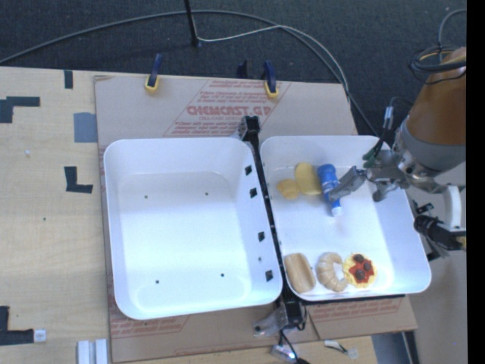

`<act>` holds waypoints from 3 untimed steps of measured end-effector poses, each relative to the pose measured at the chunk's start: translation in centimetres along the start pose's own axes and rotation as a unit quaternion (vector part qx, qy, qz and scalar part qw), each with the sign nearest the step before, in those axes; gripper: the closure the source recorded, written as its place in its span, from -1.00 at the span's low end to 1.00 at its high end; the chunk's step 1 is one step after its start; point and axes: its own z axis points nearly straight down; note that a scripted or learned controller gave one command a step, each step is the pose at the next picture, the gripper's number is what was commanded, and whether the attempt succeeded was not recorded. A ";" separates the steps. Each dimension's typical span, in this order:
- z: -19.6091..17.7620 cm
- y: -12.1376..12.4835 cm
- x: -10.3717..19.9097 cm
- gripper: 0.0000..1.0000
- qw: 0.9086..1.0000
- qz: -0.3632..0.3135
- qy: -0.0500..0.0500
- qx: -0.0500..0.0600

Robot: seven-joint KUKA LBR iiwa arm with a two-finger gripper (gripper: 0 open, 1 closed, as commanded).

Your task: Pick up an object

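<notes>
The right white bin holds several toy foods. A blue bottle with a white cap lies near the bin's middle, next to a yellow pear-like piece and a smaller yellow piece. Along the front wall lie a bread roll, a croissant and a small tart with red topping. My gripper hangs over the right half of this bin, just right of the blue bottle. It is open, with one finger reaching close to the bottle and nothing between the fingers.
The left white bin sits beside the right one, with a black divider rail between them. Both rest on a cardboard sheet clamped at the back. Cables run over the dark floor behind.
</notes>
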 end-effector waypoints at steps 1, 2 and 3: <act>13.4 3.5 -0.8 -1.00 1.000 0.000 0.001 0.006; 15.1 10.3 1.7 -1.00 1.000 -0.001 -0.001 -0.001; 14.0 10.3 1.6 1.00 1.000 0.000 -0.001 -0.001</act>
